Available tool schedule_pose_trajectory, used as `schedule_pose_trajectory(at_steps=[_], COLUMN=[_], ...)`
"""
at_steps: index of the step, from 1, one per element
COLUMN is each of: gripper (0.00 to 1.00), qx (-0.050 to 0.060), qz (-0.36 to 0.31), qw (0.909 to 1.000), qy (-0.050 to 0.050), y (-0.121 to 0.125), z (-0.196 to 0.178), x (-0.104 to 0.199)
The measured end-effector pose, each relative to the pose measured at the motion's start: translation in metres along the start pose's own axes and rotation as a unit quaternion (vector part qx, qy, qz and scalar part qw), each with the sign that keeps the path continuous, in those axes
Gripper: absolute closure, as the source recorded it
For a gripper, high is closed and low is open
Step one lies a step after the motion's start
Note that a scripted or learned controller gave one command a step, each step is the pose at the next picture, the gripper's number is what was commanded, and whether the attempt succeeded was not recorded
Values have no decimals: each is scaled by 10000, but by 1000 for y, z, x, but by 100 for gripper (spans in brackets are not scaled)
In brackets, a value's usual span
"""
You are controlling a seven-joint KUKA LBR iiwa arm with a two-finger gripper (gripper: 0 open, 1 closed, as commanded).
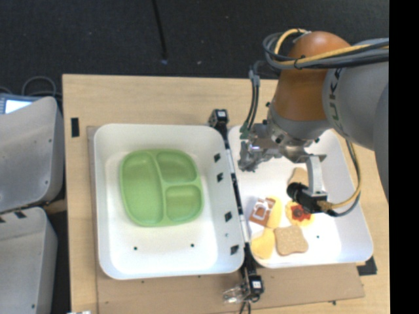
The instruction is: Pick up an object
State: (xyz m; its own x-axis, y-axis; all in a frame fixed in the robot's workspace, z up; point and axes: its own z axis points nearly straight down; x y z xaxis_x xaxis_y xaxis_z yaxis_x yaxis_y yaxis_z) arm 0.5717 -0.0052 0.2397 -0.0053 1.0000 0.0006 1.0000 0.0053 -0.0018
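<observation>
Dark carpeted floor (131,25) is surrounding the pale wooden bench (78,103) you are working at, and the bench is carrying two shallow white bins sitting side by side, touching along their inner walls. The grey arm (308,77) with its orange band is reaching in from the right and is hanging over the upper left part of the right bin (347,241). The left bin (105,254) is holding one green divided plate (160,187), which is lying flat near its middle. The gripper (251,156) is pointing down close to the right bin's inner wall, well above the pile of items; you are not getting a clear look at it, so I cannot tell whether it is open or closed, and nothing is showing as held. The pickable things are all lying in the lower left part of the right bin: a tan bread slice (290,241) is sitting lowest, a yellow piece (263,244) is touching its left side, an orange-brown piece with a white square (263,210) is lying just above that, another yellow bit (275,209) is sitting beside it, and a small red item (298,214) is lying just right of the group.
</observation>
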Motion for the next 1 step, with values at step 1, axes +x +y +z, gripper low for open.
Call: schedule_pose_trajectory(at_steps=[1], gripper=[100], qx=[-11], qz=[-8], qw=[10000], qy=[8], y=[-21], z=[-11], x=[48])
